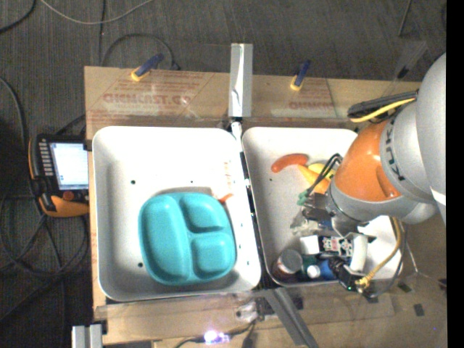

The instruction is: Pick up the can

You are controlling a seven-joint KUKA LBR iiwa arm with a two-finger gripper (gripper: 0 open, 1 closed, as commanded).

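Can (288, 262) sits low in the right bin (264, 194), not lifted — the end effector (319, 241) hovers just beside it, grip state unclear.

dark grey carpet floor (109, 20), loose cables (65, 9), brown bench board (167, 96)

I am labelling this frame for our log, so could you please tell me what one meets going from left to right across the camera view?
Handheld screen unit with orange casing → left bin → turquoise divided tray → right bin → orange curved object → arm's orange band.
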